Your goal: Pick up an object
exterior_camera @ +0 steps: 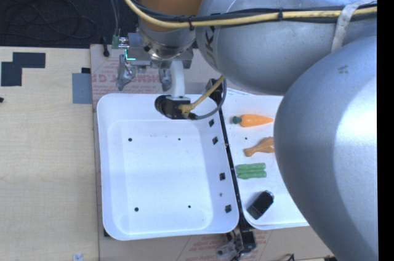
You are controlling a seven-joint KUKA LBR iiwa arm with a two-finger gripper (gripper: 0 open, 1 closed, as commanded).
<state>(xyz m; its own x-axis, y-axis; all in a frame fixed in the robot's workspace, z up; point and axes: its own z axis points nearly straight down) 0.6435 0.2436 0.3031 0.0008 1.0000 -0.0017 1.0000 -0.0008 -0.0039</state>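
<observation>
My gripper [146, 77] hangs over the far rim of the left white bin [104, 192], near its back edge. Its two fingers stand apart, so it is open, with nothing between them. The objects lie in the right bin [278, 223]: an orange carrot [253, 120], a tan wedge-shaped piece [261, 146], a green ridged piece [251, 171] and a small black block [260, 204]. All of them are well to the right of the gripper and nearer the camera. The arm's large grey body hides much of the right bin.
A yellow and black cable loop [184, 107] hangs from the wrist over the left bin's back edge. Cardboard [103, 78] lies under the bins, and a pale wooden bench top [43, 149] spreads to the left. A dark divider [225, 161] runs between the bins.
</observation>
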